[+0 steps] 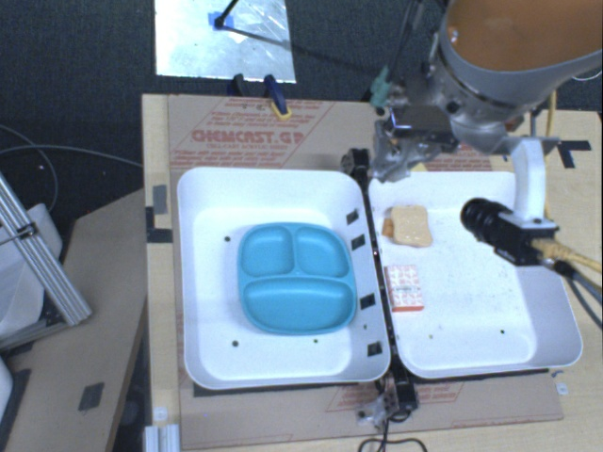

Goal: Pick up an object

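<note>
A tan, toast-like slice point(408, 225) lies in the right bin point(490, 347), close to its left wall. Just below it sits a small white packet with a red pattern point(404, 287). A blue divided plate point(296, 278) rests in the middle of the left bin point(203, 252). My gripper point(394, 163) hangs over the top left corner of the right bin, a short way above the tan slice. Nothing shows in its grasp.
A black cylinder on a white bracket point(499, 229) juts from the arm over the right bin's upper right part. The raised divider point(369, 252) between the bins carries black clips. A shiny sheet point(223, 26) lies beyond the bench.
</note>
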You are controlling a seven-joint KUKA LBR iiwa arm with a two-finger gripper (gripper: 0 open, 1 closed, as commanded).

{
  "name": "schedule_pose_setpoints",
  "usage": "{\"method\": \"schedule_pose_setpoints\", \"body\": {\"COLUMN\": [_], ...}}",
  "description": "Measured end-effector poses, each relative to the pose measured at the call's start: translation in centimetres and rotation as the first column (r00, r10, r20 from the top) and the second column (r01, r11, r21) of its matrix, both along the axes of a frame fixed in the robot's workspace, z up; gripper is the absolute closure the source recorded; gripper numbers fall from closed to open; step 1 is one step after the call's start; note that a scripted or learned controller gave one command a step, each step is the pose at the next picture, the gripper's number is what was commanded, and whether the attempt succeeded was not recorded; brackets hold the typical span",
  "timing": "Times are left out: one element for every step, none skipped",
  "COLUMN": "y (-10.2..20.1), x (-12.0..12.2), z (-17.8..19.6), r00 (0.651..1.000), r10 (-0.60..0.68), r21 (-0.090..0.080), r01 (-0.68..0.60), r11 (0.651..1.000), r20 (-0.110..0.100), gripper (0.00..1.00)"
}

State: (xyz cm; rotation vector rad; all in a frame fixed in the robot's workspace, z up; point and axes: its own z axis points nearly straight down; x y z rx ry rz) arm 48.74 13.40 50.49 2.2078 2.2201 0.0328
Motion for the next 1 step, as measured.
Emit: {"method": "schedule_pose_setpoints", "body": {"y": [-8.33], "x": [-0.09], "z": [-8.03], "r00": [1.000], "r10": [-0.013], "r21": [-0.010], "r01": [0.013], "r11": [1.000], "r20": [-0.026], "gripper": [1.00]}}
